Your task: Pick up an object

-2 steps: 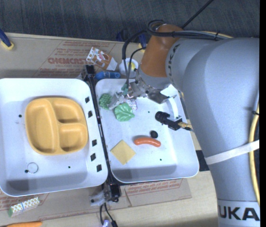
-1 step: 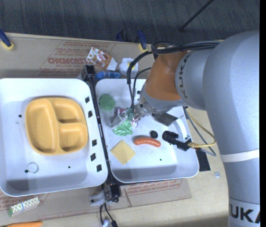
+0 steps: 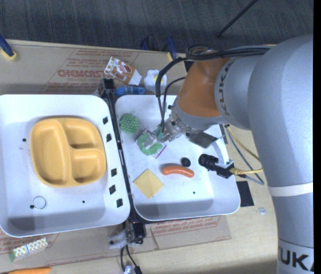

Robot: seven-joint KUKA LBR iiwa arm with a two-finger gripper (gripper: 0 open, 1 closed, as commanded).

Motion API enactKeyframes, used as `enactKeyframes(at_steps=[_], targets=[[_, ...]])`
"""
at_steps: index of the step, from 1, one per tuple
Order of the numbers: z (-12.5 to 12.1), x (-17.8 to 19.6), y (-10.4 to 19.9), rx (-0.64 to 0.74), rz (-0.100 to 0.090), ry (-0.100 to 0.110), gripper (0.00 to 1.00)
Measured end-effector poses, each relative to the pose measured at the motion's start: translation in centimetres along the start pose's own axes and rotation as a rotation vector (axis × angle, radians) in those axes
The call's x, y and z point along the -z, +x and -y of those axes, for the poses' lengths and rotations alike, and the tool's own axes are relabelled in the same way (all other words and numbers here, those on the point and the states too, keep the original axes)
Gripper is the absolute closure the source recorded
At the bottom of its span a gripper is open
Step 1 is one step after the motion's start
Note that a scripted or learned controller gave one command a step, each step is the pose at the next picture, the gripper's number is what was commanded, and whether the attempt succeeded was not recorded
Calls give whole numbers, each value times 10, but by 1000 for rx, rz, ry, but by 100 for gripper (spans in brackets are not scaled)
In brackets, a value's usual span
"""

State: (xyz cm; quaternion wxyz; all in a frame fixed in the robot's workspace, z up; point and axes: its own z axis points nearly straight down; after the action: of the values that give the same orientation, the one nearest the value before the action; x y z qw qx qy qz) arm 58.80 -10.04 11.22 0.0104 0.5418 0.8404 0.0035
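The big grey arm with the orange band [image 3: 203, 90] reaches in over the right-hand shallow white bin [image 3: 217, 198], and its two-finger gripper [image 3: 161, 135] sits low near the middle of that bin. The tip is right at a small green and white crumpled packet [image 3: 147, 142], touching or just above it; from this slanted view I cannot tell how far apart the jaws stand, nor whether the packet is actually between them.

Around the bin: a round green textured ball [image 3: 129, 122] lies near the left wall, toward the far edge, just beside the packet. Closer to the near edge, a flat pale yellow square, like a cheese slice [image 3: 148, 183], rests tilted on the floor. To its right lies an orange-red sausage-shaped piece [image 3: 177, 170], and just beyond that a small dark round object [image 3: 185, 162], too small to make out. A black fitting [image 3: 212, 163] hangs off the arm by the right wall, with thin cables trailing.

The left-hand white bin [image 3: 3, 210] carries a yellow plastic divided tray [image 3: 68, 150] in its middle.

Out on the brown cardboard-covered bench [image 3: 46, 61], a small patterned carton [image 3: 116, 68] and a blue object [image 3: 129, 89] lie just past the far edge of the bins, and a green and white wrapped item [image 3: 28, 248] sits at the near left corner.
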Motion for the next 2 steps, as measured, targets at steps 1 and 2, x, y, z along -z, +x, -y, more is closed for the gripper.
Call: enactKeyframes(at_steps=[1,2], targets=[[2,-3,1,-1,-2,6,0],[-47,-22,-18,-128,-13,21,0]])
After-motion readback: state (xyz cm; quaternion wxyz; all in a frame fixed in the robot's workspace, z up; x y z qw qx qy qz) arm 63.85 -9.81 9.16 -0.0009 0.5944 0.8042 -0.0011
